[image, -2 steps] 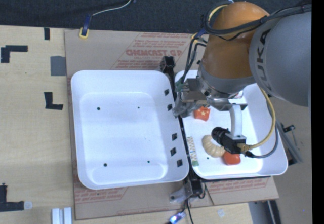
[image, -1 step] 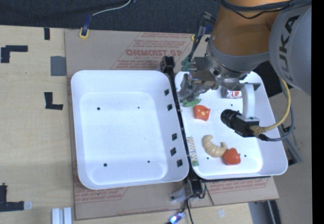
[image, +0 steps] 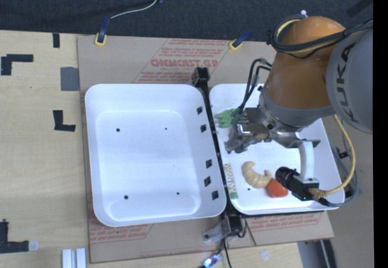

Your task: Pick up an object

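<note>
My gripper [image: 237,141] hangs low over the left part of the right bin [image: 324,164], under the arm's orange band. Just up and left of it lies a small green object [image: 225,117], close to the bin's left wall. A tan, curved, croissant-like object [image: 255,175] rests below the gripper, near the bin's front. Touching its right end is a small red object [image: 277,188]. I see nothing between the gripper and the bin floor that it holds.
The left bin [image: 100,139] sits beside the right one, and a black divider with clips [image: 208,139] runs between them. A narrow printed strip [image: 228,174] lies along the right bin's left wall. Both bins stand on a cardboard sheet [image: 176,63].
</note>
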Robot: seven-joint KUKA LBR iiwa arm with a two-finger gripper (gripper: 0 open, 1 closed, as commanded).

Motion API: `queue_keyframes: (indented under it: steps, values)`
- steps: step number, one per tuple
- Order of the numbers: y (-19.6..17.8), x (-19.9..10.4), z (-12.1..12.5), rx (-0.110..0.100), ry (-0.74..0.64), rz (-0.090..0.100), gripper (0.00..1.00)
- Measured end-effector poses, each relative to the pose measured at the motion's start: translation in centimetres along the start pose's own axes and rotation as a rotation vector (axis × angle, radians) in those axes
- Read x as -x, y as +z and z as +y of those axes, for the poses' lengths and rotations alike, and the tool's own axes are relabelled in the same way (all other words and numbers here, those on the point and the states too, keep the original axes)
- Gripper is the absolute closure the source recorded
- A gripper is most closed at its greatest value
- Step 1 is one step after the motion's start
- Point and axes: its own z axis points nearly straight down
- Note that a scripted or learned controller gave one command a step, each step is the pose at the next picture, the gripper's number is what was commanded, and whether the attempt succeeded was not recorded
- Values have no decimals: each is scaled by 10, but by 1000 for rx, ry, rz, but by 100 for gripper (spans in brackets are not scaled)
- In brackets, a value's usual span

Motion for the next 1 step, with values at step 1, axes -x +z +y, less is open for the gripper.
queue_keyframes:
  steps: [1]
  values:
    - [-137, -39, 2, 24, -11, 5, 100]
